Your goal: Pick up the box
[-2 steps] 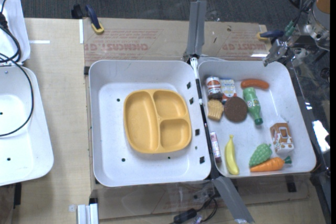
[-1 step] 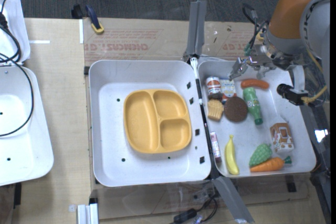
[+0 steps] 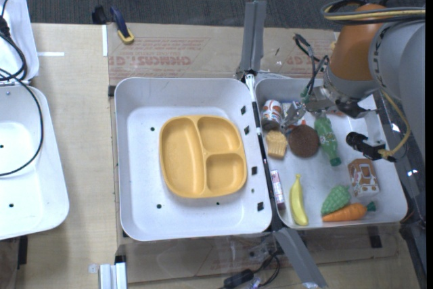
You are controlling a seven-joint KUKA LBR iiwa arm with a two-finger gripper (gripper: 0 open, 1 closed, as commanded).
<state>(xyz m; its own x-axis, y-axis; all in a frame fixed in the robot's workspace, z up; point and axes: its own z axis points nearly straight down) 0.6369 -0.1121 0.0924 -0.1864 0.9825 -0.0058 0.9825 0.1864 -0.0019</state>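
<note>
Lying in one glossy white plastic bin (image 3: 400,203), a small orange-and-white cardboard box (image 3: 364,177) sits near one smooth yellow banana (image 3: 298,200); the end effector (image 3: 295,113) grip state is unclear.

A single fixed camera, mounted above the worktop (image 3: 81,44), looks down at a slant from moderate distance on both bins; the arm (image 3: 379,44) enters from the right.
</note>
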